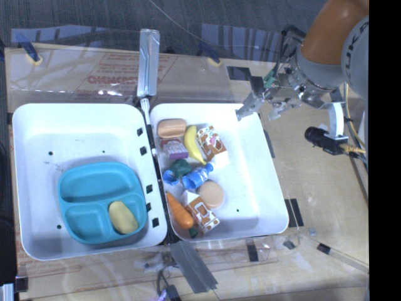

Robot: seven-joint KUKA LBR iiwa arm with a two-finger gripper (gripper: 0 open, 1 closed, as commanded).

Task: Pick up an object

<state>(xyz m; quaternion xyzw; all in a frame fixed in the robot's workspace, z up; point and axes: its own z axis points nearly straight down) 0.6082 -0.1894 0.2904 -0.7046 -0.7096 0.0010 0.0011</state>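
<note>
My gripper (259,111) hangs over the back right corner of the right bin (257,168). It is open, and nothing sits between its fingers (244,110). To its left, in that bin's left half, lies a heap of toy food: a bread roll (171,128), a banana (192,144), a printed carton (212,142), a green piece (180,167), a blue bottle (195,178), a tan ball (212,194), a carrot (180,212) and a second carton (203,214). The gripper touches none of them.
The left bin (37,137) holds a blue divided tray (94,187) with a yellow potato-like piece (123,217) in one compartment. A grey divider post (148,61) stands between the bins at the back. A black cylinder (324,139) sticks out by the arm on the right.
</note>
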